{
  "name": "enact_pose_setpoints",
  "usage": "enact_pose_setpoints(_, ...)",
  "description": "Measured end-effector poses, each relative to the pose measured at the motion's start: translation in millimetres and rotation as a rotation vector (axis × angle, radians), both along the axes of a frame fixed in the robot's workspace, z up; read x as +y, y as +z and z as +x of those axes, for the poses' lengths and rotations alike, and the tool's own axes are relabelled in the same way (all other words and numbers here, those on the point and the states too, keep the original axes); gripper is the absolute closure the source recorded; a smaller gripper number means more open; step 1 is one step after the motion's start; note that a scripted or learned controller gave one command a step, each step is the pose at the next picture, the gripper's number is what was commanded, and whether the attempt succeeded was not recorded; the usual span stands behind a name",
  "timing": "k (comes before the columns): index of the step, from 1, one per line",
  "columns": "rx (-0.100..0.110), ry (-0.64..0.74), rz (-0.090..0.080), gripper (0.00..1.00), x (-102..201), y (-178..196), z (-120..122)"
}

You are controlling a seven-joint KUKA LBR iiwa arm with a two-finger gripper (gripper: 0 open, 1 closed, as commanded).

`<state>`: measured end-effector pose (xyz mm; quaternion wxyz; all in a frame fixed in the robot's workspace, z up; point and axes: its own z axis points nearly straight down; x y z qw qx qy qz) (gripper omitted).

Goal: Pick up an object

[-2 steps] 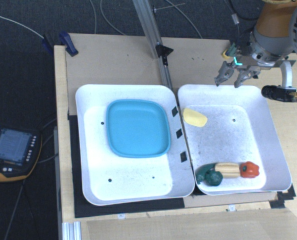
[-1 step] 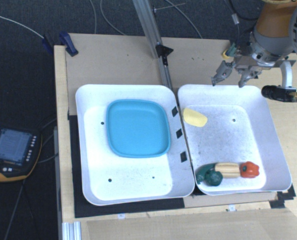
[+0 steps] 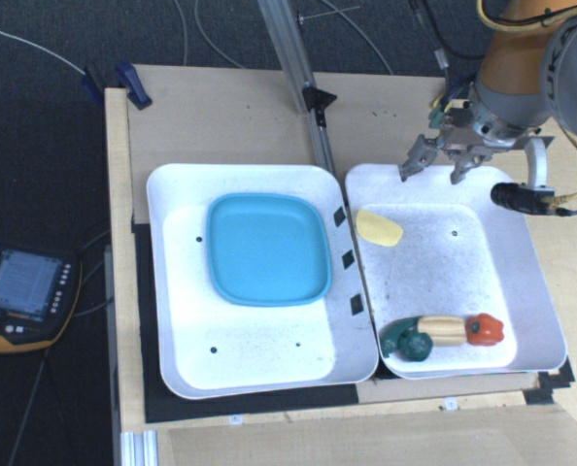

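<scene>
The gripper is hovering over the far rim of the right bin, fingers spread and grasping nothing, so it is best dropping straight onto the yellow piece lying alone nearby, just inside that rim.

Right bin: middle lying open; yellow piece crowding left wall, toys lining near edge.

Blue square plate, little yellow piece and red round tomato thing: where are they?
Blue square plate point(image 3: 269, 249), camera view, its flat middle.
Little yellow piece point(image 3: 378, 228), camera view, its centre.
Red round tomato thing point(image 3: 485, 329), camera view, its top.
</scene>
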<state>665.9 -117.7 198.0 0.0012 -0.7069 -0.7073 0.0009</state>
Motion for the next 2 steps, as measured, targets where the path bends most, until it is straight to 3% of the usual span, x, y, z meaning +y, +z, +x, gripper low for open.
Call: enact_pose_setpoints(2,0.001,0.000,0.000,0.00,-0.5,-104.6,-4.0)
